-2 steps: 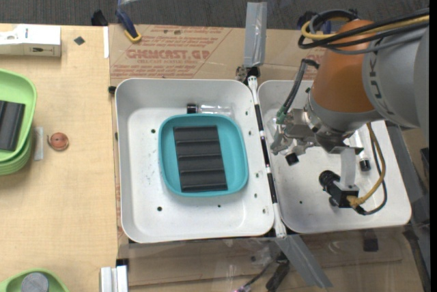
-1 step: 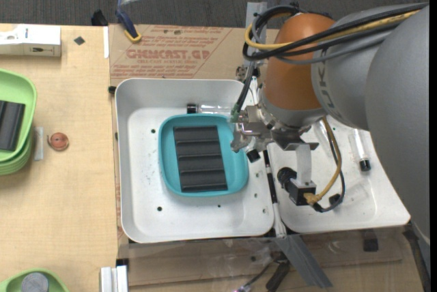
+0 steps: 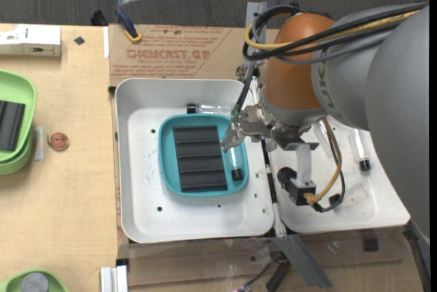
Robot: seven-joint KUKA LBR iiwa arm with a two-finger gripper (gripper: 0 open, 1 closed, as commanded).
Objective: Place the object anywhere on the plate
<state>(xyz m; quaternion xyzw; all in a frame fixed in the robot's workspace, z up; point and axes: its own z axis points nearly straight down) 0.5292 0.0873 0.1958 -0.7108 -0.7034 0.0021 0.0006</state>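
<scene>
Bench: we see pale wood point(image 3: 68, 215) carrying two white bins; the left bin point(image 3: 136, 215) holds a teal plate point(image 3: 167, 168).
Tube: a clear tube point(image 3: 235, 159) with a black cap lies on the plate's right edge.
Claw: the gripper point(image 3: 235, 135) sits at the tube's far end; we cannot tell its opening or whether it grips the tube.
Axis: the tube's long axis runs far-to-near, with the cap nearest us.

Plate point(image 3: 171, 168) left half open (arm point(image 3: 355, 65) overhangs right rim).
</scene>
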